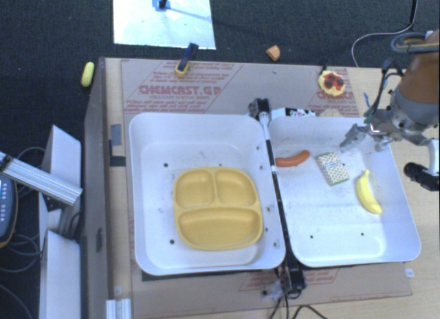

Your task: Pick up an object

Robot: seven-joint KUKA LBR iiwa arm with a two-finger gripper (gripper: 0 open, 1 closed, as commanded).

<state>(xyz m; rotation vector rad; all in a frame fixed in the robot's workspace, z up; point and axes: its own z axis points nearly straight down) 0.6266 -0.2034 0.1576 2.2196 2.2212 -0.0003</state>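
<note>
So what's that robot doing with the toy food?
The robot arm's gripper hovers over the right bin, near its far right corner. It holds nothing yet. In that bin lie a toy sausage, a small patterned box and a banana. The left bin holds a yellow divided plate.

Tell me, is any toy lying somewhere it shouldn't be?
Yes. A small yellow toy lies on the dark floor off the bench's left corner, and a little tan piece sits on the floor behind the bench. A round pizza-like toy rests on the bench top, outside both bins.
</note>
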